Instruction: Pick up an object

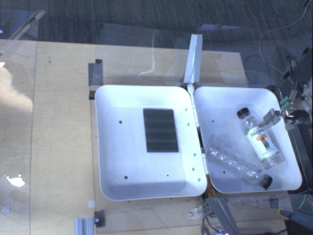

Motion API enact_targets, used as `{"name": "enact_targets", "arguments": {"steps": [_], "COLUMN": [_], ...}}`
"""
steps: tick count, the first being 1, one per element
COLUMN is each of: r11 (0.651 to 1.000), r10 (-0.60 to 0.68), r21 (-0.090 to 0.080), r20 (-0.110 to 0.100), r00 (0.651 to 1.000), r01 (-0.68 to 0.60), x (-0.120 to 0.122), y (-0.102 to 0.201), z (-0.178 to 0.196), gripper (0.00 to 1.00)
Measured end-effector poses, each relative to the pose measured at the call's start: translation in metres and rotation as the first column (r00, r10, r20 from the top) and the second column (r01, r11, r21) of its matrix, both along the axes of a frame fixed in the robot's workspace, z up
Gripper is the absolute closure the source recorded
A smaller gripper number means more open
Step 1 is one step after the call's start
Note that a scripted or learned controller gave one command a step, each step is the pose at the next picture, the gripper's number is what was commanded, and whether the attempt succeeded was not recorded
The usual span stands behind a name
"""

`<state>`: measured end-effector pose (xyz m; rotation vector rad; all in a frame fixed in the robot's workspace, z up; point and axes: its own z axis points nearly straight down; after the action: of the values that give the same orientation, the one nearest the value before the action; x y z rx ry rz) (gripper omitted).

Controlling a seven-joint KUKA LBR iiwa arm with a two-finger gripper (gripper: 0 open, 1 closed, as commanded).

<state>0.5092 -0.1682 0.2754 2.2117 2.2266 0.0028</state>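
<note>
A pale wooden bench [58,146] carries two shallow white bins side by side, seen from above at a slant. The left bin [117,175] holds a dark, flat rectangular pad [160,130] with ribbed bands across it, lying near the bin's middle. The right bin [220,106] holds the candidates for picking: a clear plastic bottle [259,140] with a dark cap and a white label marked in orange and green lies on its side toward the bin's right half, cap pointing to the far left and base toward the near right. Just beside it, nearer the front wall, a second transparent bottle [237,165] with a ridged body and a dark cap lies on its side, its cap end close to the near right corner. The arm's tool [272,117] reaches in from the right edge, a grey metallic finger slanting down to just beside the upper part of the labelled bottle; whether it touches the bottle cannot be told, and how wide the tool stands cannot be told either. Nothing is seen gripped in it. A grey metal bar [193,58] stands at the far side where the two bins meet, and thin cables [283,28] trail across the dark floor at upper right.
</note>
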Motion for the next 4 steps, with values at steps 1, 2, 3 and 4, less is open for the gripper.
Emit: {"name": "enact_targets", "arguments": {"steps": [1,2,3,4], "r11": [0.998,0.955,0.974,0.973], "r10": [0.061,0.297,0.227,0.232], "r21": [0.001,-0.003,-0.003,-0.007], "r20": [-0.002,0.004,0.005,0.013], "r00": [0.998,0.955,0.974,0.973], "r01": [-0.061,-0.297,-0.227,-0.232], "x": [0.053,0.098,0.136,0.139], "y": [-0.007,-0.035,-0.031,-0.030], "z": [-0.084,-0.185,-0.188,-0.174], "gripper": [0.00,0.00,0.00,1.00]}}
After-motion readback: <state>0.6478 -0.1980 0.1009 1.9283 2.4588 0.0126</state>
